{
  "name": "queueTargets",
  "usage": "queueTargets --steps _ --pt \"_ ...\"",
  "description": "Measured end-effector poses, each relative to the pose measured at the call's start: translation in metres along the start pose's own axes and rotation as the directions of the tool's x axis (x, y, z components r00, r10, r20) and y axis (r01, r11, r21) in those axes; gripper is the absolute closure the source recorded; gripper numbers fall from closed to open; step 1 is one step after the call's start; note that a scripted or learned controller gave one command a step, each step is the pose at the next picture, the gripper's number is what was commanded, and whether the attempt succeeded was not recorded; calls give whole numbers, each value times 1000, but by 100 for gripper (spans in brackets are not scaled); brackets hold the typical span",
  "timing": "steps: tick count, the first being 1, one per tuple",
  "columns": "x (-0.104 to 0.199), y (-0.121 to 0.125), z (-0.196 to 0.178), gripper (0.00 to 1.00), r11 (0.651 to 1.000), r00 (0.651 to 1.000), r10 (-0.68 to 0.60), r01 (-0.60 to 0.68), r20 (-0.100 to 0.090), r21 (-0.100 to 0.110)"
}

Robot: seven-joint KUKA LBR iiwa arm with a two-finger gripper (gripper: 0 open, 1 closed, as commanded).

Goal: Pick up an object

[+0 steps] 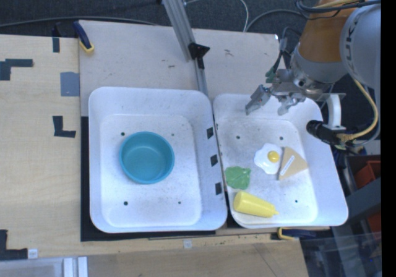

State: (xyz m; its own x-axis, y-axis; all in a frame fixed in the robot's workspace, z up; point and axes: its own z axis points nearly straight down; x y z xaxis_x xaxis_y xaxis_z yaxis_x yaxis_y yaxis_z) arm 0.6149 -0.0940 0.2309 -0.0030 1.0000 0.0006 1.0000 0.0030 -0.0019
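**Approach stage: gripper above right bin, nothing held**

The gripper (270, 101) hangs over the far edge of the right bin (328, 198), at about 12 o'clock from the bin's centre. Its two fingers are spread apart, with only bare bin floor beneath them.

Candidate objects lie toward 6 o'clock from the gripper, well apart from it:
- Egg (268, 159), touching the wedge (292, 163) at its 3 o'clock side.
- Green piece (237, 177), near the bin's left wall.
- Yellow piece (253, 205), at the near edge.

A blue bowl (146, 157) sits in the left bin (99, 109).

Judged step: selection and approach; no grasp made. The next move calls for travel toward 6 o'clock, alignment over one object, then descent. The egg and wedge touch, so a clean pinch there looks harder; the yellow piece stands freer.
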Motion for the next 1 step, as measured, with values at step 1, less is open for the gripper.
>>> queueTargets --steps 1 --pt "0 0 0 0 1000 1000 0 0 0 0"
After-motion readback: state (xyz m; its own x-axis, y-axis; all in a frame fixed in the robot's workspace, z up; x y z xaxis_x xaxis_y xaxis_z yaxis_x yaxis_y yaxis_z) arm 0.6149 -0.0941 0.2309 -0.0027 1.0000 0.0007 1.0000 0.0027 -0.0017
